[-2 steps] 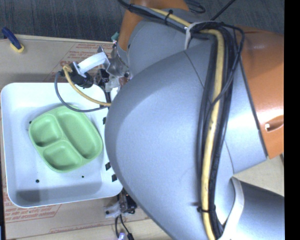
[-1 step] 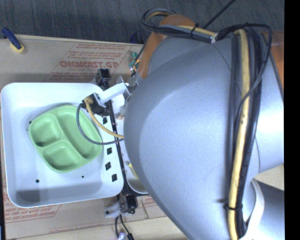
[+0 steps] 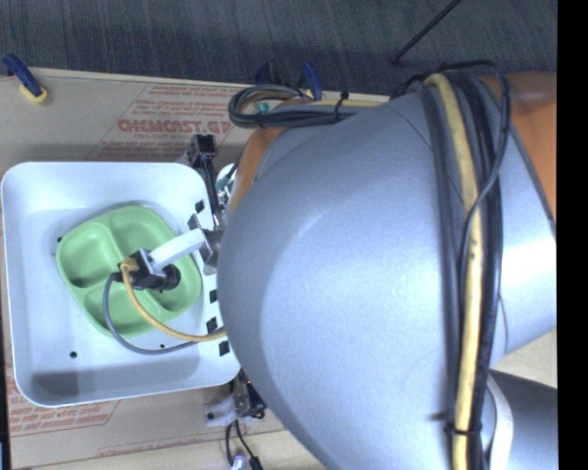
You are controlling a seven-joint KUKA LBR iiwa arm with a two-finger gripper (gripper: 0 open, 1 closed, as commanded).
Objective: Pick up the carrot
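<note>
Carrot's look and the tool's (image 3: 212,246) grip cannot be told beneath the grey arm (image 3: 372,282).

1. Light was even and soft, falling from above. The white bin (image 3: 20,262) looked bright, nearly washed out along its rim.
2. A faint grey shadow lay in that bin's near-left corner.
3. The arm (image 3: 372,292) carried a broad, dull sheen with no hard glare.
4. Close to the lens, its shell looked soft – the red printing on the bench (image 3: 167,125) was readable, though grainy.
5. The floor (image 3: 127,18) beyond the bench was dim.
</note>
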